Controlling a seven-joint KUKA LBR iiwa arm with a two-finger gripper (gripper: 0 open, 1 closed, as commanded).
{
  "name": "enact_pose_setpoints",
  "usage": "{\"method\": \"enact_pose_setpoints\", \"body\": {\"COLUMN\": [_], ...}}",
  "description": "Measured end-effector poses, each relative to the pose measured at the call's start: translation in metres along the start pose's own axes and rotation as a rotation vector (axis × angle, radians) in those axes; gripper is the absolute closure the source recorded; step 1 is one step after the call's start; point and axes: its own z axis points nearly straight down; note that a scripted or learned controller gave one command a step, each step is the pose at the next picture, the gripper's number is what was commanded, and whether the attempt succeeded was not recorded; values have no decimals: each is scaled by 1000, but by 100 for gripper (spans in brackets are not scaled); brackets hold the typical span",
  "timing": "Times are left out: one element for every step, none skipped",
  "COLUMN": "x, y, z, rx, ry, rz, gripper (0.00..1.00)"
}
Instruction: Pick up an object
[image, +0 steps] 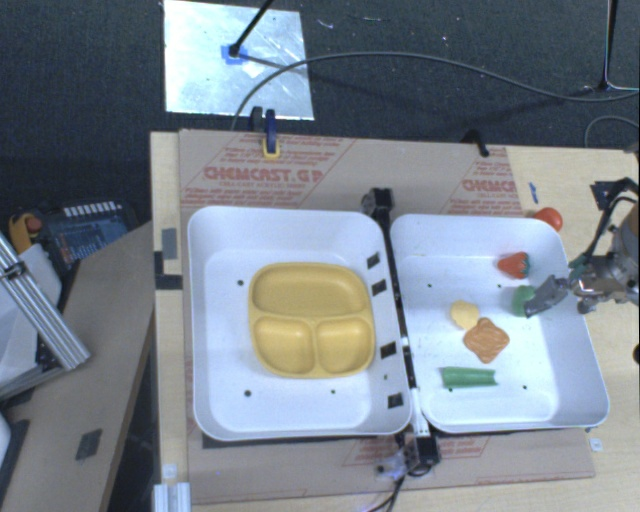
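A: In the camera view, how far along was the pick?

B: Not done, by my reading. The claw (545, 297) sat low over the right bin (575, 405), at its right side, with nothing lifted. A green piece (523, 296) lay touching or just under its tip, but I could not see it between the fingers, so I would not call it held.

A: Was the claw open or shut?

B: I could not tell. It was a dark, blurred shape and the tips merged with the green piece.

A: What else was in that bin?

B: Taking the claw as the mark: a red piece (513, 264) lay just up and left of it, a yellow piece (463, 315) to its left, an orange waffle (486, 339) touching that yellow one, and a green pod (467, 377) further down-left. All lay on the bin floor.

A: And the left bin (215, 330)?

B: It held a yellow tray (309, 318), well apart from the claw.

A: Anything cut off?

B: The arm ran out of frame at the right. A red-orange thing (547, 217) sat beyond the bin's far rim, on the bench (330, 165); what it was I could not make out.
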Motion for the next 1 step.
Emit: {"method": "enact_pose_setpoints", "body": {"x": [0], "y": [2], "z": [-4], "rx": [-8], "ry": [-2], "rz": [-2], "gripper": [0]}}
